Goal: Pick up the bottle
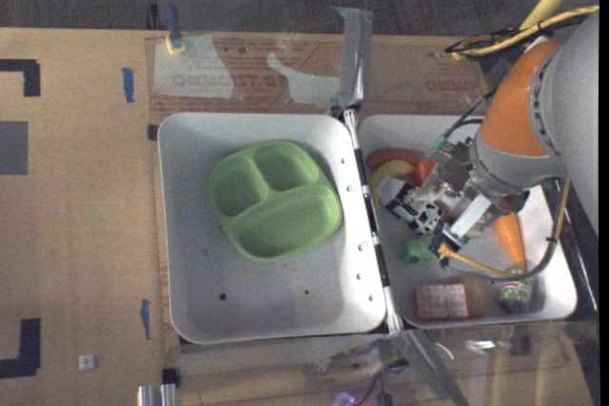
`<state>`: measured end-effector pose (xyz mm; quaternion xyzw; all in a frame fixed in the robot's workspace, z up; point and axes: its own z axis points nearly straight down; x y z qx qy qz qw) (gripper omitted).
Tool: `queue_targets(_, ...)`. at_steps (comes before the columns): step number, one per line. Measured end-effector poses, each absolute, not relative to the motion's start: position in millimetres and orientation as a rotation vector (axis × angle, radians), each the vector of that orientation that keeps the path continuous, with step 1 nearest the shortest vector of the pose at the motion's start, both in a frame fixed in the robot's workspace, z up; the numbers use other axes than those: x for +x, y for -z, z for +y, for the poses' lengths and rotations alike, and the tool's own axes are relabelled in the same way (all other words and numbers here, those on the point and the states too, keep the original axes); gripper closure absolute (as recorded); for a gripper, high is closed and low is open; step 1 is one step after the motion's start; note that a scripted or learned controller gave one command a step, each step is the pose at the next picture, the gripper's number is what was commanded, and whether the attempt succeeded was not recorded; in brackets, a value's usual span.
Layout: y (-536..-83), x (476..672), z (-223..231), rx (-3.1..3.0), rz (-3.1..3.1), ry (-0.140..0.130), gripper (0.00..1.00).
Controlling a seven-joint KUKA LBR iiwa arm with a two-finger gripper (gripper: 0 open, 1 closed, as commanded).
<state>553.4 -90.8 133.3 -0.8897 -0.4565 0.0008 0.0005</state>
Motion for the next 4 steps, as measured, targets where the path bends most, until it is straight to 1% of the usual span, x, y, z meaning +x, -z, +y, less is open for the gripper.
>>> queue_targets(1,-183.7,490.7,-42.0,-2.940,-1.096,-0.007,0.00)
queue_targets(2,-184.2,594.5,92.5,-2.960,-1.048,-0.004,0.00)
queue_targets(3,-104.6,565.3,134.4,-3.059,-0.715,0.010,0.00)
queue_targets(4,-103.1,555.9,131.3,-3.058,-0.715,-0.051,1.00)
